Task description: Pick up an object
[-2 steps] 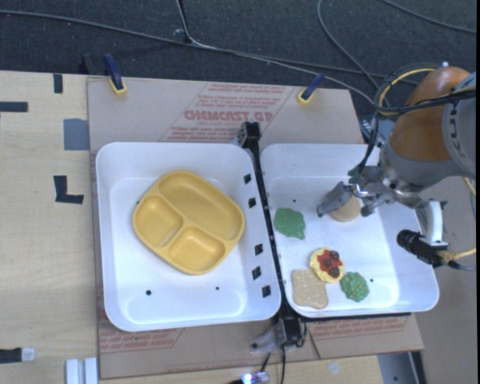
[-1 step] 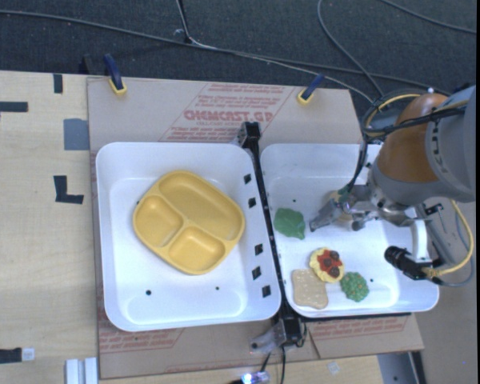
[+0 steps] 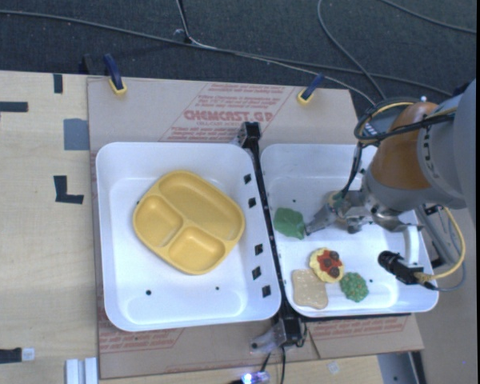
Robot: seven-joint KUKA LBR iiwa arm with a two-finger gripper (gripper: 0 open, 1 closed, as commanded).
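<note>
Right bin (image 3: pixel 304 160): green toy (image 3: pixel 289 222) lies by the divider. End effector (image 3: pixel 314 224) just beside it, low; whether spread or pinching, cannot tell. Toy looks small, light, likely soft plastic, rounded and slippery; best taken across its narrow middle.

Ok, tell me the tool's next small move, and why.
Probably a short reach toward the left, onto the green piece. The tool sits low in the right bin with its tip just beside that piece, which looks nearer than the toast-like piece, the topped round one and the small green one.
</note>
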